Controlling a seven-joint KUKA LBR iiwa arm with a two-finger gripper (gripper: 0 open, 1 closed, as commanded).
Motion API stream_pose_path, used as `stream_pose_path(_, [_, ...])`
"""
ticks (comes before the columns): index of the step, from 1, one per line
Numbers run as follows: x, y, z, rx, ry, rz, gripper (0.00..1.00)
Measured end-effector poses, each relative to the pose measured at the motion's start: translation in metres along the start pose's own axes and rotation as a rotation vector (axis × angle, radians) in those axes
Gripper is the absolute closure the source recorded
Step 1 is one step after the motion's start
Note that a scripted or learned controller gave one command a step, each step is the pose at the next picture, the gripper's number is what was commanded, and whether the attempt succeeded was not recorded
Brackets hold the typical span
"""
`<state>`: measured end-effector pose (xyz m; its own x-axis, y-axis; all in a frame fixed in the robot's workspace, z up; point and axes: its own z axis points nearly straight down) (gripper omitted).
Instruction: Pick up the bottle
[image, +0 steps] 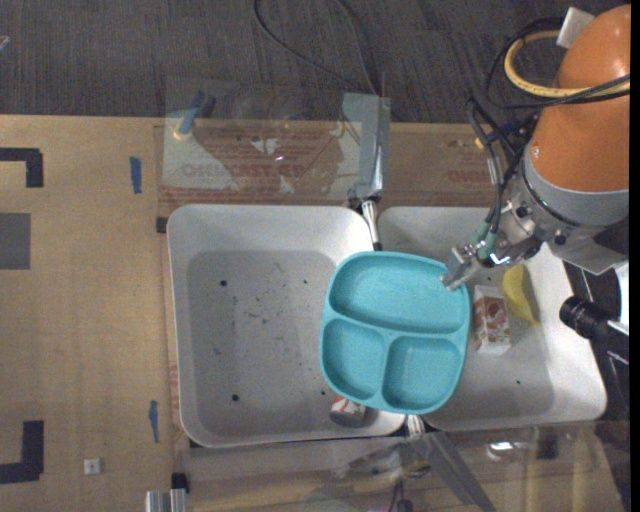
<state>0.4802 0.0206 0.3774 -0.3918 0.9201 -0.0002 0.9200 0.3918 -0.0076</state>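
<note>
Camera view: we take the teal divided plate (395, 335) as the landmark and go left to right.

Far left of the plate is the bare table (80, 300), with blue tape bits on it. Just left of the plate, the left bin (200, 300) has only specks on its floor. The plate itself lies across the wall between the two bins, with a part over each.

At the plate's lower left edge a small grey, red and white thing peeks out from under the rim. We judge this to be the bottle (348, 410), but most of it is hidden, so we are not sure.

At the plate's upper right rim sits the end effector (462, 272), touching or just over the rim. We cannot tell whether it is wide, narrow or gripping the plate. It is well apart from the bottle.

Right of the plate, in the right bin (570, 400), a red and white carton (492, 322) lies just beside the plate. A yellow item (518, 292) is next to the carton, on the far side from the plate.

Progress: we judge the pick not yet done, as nothing bottle-like is at the end effector. Still left are reaching the bottle, grasping it and lifting it.

In the way: the plate covers most of the bottle, and the bin wall stands close beside it. We expect a tight approach.
</note>
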Motion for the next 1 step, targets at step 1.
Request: stream_pose_path(1, [-0.0352,-0.0102,-0.0471,0.002,-0.001,0.682,1.0])
